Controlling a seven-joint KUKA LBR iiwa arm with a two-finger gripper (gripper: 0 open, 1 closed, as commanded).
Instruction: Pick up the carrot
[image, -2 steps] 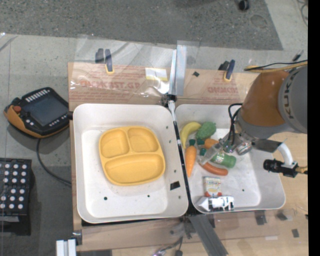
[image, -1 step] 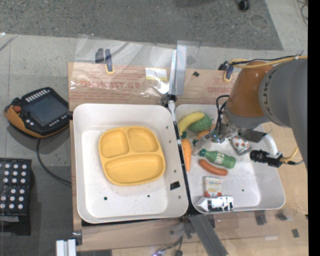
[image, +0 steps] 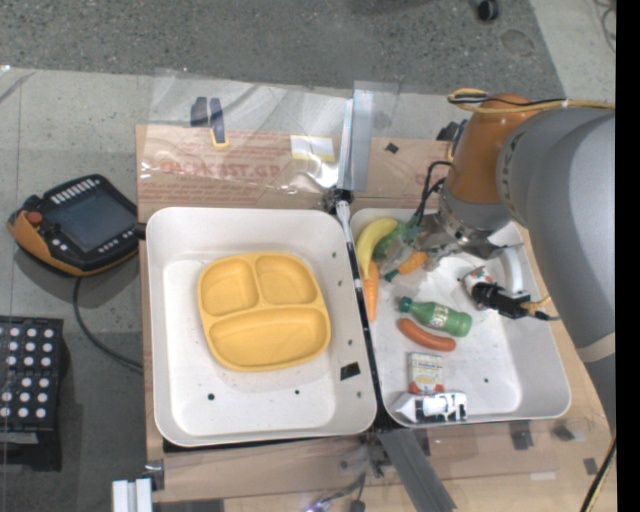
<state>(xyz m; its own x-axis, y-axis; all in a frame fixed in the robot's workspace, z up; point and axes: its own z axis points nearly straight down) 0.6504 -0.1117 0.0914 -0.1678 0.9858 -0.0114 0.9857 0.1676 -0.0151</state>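
**Arm Over the Right Bin, Carrot at the Divider**

I reached in from the right, my grey arm with its orange band bent low over the far end of the right bin. My gripper hung just above the bin floor near a small orange piece and some green toy food; whether my fingers were spread or closed could not be made out under the wrist and its cables.

The carrot lay on the bin's left side, lengthwise against the wall that divides the two bins, its top end just below the banana. It lay apart from my gripper, with nothing holding it.

Toward the bin's middle lay a green bottle on its side, its label too small to read, and just below it a red sausage. Nearer the front sat a small carton with illegible print and a black-and-white packet.

The left bin held a yellow divided tray. Behind the bins, a plastic-covered sheet bore red lettering I could not read. A teach pendant rested to the left.
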